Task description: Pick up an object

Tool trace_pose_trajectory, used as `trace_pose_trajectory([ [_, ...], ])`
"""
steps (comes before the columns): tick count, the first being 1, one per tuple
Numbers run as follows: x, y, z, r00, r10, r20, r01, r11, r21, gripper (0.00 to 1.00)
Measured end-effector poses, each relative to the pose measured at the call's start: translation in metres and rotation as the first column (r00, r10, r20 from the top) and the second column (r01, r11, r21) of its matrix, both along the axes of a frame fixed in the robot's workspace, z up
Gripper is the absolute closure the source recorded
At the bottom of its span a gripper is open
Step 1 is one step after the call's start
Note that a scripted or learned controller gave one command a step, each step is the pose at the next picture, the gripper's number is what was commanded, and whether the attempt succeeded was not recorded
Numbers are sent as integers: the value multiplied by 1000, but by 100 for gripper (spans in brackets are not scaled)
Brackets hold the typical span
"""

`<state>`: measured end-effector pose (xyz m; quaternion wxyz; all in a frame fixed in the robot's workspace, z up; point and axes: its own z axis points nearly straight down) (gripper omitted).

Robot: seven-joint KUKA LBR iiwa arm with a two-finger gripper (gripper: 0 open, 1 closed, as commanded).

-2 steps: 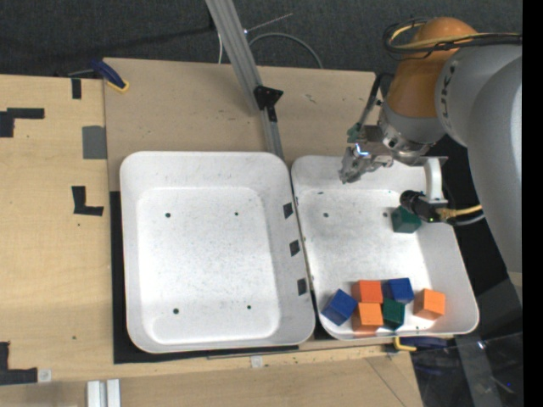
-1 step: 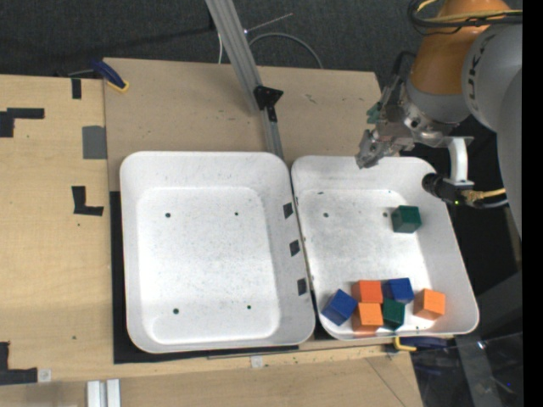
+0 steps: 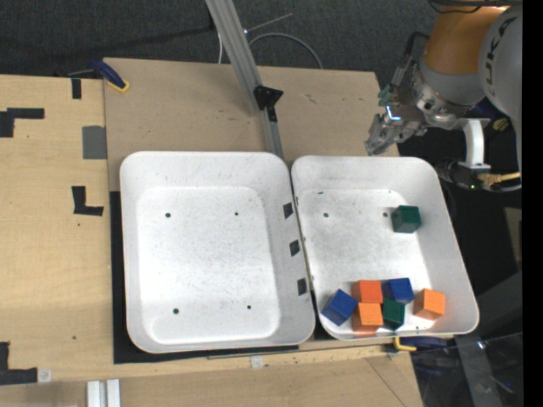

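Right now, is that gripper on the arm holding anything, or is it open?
Gripper: above the right bin's far edge, nothing seen in it; open or closed cannot be told.

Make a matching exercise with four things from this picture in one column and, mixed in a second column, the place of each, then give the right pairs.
Things:
1. lone green cube
2. blue cube
3. gripper
4. yellow clamp

Places:
A. on the near rim of the right bin
B. above the right bin's far edge
C. alone near the right bin's right wall
D. left end of the cluster of cubes

Pairs: 1-C, 2-D, 3-B, 4-A
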<state>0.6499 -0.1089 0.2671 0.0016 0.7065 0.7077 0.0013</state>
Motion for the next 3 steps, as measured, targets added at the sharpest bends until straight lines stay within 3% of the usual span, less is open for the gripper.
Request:
trace_pose_trajectory([
  [2, -41, 103, -22, 1000, 4, -8, -4, 1000, 2, 100],
  [3, -45, 160, -18, 1000, 6, -5, -6, 1000, 2, 100],
])
